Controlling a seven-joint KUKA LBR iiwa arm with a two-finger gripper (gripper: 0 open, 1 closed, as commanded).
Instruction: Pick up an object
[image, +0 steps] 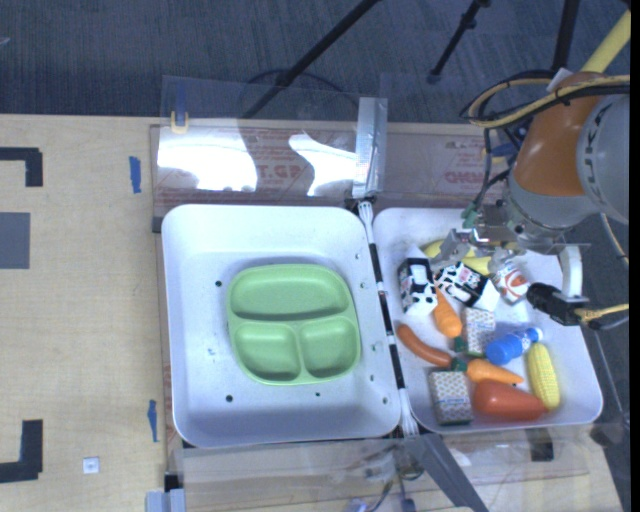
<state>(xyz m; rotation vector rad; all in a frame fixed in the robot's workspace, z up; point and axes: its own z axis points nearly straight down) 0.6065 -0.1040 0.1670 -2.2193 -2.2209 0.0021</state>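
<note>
The right bin (590, 400) holds a heap of toy food. In it lie a black-and-white cow-patterned toy (416, 285), a small carrot (447, 316), a red-orange chili (424, 346), a blue bottle (507, 346), an ear of corn (543, 373), a red pepper (510, 401), a second carrot (490, 372) and two patterned boxes (452, 396). My gripper (473, 240) hangs low over the far part of this bin, above a yellow item (447, 250) and beside a red-and-white can (511, 284). Nothing is visibly held.
A green three-compartment tray (294, 322) lies in the middle of the left bin (190, 240). A metal divider (369, 150) and a clear panel rise behind the bins. The grey arm with its orange band (560, 150) comes in from the upper right.
</note>
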